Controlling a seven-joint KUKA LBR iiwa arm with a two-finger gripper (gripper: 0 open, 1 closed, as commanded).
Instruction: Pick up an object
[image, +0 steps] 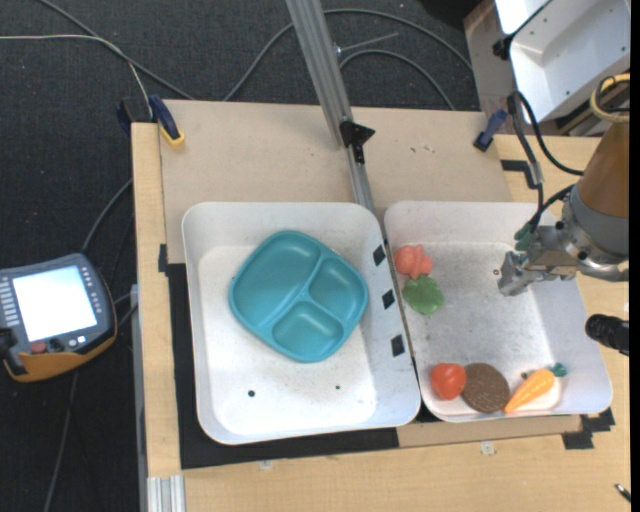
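Note:
The right bin (480, 320) holds several toy foods. A pink-orange piece (412, 261) and a green piece (423, 295) lie by its left wall. A red tomato (448, 380), a brown round disc (485, 387) and an orange carrot (532, 389) lie along its front edge. My gripper (512, 276) hangs over the right part of this bin, well right of the green piece and above the carrot in the view. Nothing shows in its grasp.
The left bin (215, 330) holds a teal divided plate (298, 295). A metal pole (335, 95) slants up from between the bins. A teach pendant (55, 315) lies off the bench at left. Cables run beside the arm at right.

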